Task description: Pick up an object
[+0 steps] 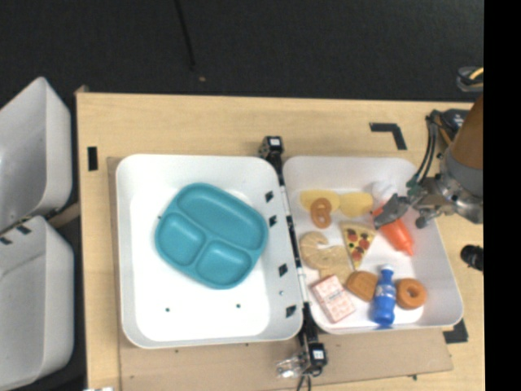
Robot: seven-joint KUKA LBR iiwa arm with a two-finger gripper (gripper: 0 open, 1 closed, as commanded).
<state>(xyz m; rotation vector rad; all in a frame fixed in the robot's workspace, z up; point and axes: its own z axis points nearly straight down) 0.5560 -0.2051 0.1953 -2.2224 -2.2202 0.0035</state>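
Note:
My gripper (406, 213) hangs over the right side of the right bin (446, 287), open, its two dark fingers spread apart. Just below them lies an orange carrot-like toy (398, 235); nothing sits between the fingers. Scattered through the same bin are a pretzel (321, 211), a yellow piece (355, 204), a small white piece (381, 191), a pizza slice (357, 241), a tan bitten round (322, 251), a pink box (334, 297), a brown pastry (361, 284), a blue bottle (384, 297) and a donut (412, 294).
The left bin (138, 300) holds a teal divided plate (213, 235). A black divider with clips (285, 226) runs between the bins. The arm's wrist (464, 161) comes in over the bench's right edge.

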